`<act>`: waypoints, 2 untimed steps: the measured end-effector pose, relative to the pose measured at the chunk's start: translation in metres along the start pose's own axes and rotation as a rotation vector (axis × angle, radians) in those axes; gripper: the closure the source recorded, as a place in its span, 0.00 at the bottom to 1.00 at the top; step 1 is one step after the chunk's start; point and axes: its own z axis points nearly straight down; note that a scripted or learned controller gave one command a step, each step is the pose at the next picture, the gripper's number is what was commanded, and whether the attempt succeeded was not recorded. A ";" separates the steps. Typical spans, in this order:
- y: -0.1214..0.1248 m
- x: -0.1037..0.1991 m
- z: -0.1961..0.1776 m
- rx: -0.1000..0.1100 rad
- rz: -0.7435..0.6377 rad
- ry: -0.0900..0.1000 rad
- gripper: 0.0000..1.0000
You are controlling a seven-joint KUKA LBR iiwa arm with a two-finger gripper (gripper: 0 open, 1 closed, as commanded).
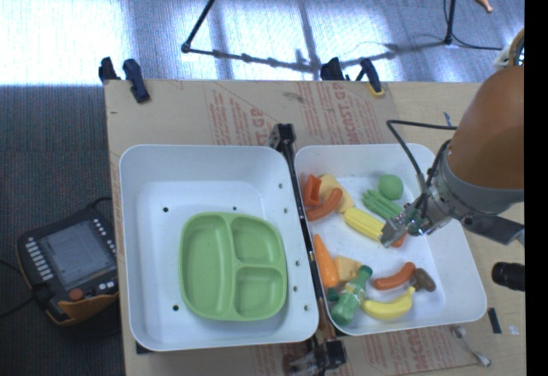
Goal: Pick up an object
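Where gripper (396, 234) hovers in right bin (454, 301): touching corn (364, 223) at its right end; grip state unclear, can't tell.

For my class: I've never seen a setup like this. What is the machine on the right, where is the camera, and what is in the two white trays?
The camera looks down at a slant on a bench with two shallow white bins. The machine is a robot arm reaching in from the right; its claw hangs over the right bin, close above a toy corn cob. Nothing can be seen held in it. That bin holds toy food: a banana, a carrot, a sausage, a green ball and a green bottle. The left bin holds a green divided plate. The job is to pick something up.
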 end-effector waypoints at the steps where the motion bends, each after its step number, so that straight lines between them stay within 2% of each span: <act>1: 0.011 0.029 0.062 0.003 0.018 0.002 1.00; 2: 0.007 0.018 0.018 0.001 -0.187 0.000 1.00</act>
